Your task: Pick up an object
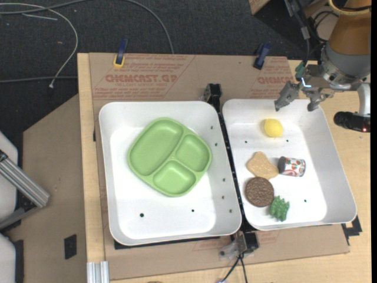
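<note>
A small green leafy toy (280, 209) lies nearest in the right shallow white bin (336, 181), touching a round brown patty-like disc (259, 191). Just beyond sit a tan cracker-shaped piece (261, 165) and a small red-and-white can on its side (292, 167), then a yellow lemon-shaped toy (273, 128) farther back. The left white bin (118, 158) holds a light green plastic divided plate (169, 156). At the right bin's far rim, above the cardboard-covered desk (94, 75), the pincer (299, 98) hovers with fingers spread, grasping nothing.
</note>
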Robot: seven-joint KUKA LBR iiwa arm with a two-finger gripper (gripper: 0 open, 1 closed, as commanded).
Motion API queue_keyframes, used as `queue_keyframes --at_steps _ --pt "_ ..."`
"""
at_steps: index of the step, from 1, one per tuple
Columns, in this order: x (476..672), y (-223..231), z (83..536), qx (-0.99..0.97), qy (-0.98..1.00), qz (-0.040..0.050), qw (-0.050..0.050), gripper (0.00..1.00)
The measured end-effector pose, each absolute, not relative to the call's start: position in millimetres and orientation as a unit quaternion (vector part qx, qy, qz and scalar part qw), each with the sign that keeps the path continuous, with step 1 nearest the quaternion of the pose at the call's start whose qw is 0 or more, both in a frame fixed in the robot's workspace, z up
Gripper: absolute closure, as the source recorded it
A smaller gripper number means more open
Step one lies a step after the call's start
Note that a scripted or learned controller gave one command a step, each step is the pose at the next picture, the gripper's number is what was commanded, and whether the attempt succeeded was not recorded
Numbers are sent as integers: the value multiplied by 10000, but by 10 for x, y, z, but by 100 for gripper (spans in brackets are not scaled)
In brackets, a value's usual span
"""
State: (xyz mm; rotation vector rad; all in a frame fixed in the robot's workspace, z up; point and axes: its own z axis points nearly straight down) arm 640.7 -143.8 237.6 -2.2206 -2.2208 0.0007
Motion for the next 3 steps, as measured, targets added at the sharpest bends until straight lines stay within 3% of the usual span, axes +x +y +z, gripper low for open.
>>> queue_keyframes --at_steps 2,3 --pt "6453 -1383 1178 -7065 -7077 13 27 0" --pt "6447 -1373 829 -7065 -7077 15 26 0"
